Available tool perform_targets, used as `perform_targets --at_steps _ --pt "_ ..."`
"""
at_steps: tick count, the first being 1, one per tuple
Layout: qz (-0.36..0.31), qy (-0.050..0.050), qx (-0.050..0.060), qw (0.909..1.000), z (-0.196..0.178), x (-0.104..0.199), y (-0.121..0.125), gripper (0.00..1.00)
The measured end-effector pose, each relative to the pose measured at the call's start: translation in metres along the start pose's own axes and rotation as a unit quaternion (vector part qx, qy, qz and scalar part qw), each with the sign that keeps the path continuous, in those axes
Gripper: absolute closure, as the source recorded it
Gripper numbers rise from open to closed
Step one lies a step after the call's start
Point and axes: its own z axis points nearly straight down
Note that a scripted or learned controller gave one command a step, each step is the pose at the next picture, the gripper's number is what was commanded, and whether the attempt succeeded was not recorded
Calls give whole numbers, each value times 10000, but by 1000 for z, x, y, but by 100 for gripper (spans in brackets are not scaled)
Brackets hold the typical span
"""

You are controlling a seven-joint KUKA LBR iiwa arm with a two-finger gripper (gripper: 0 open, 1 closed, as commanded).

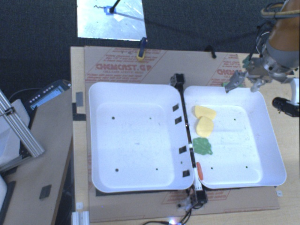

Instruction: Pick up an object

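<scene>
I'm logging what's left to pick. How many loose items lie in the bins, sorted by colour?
Yellow: 2, one and another, right bin
Green: 1, right bin
Orange-red: 1, right bin
Total: 4

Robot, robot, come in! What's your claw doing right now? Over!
Gripper open, above right bin's far edge, holding nothing. Yellow pieces and green piece lie by the divider. Path clear.

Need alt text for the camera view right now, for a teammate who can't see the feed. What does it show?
The gripper hangs open above the far rim of the right bin, holding nothing. Along that bin's left side lie two yellow pieces, a green piece and a small orange piece. The left bin sits beside it.
</scene>
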Motion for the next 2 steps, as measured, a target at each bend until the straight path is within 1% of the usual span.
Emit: perform_targets --at_steps 1,2 --pt "10 26 89 10000 124 23 -84 0" --pt "-17 7 10 10000 178 47 -51 0"
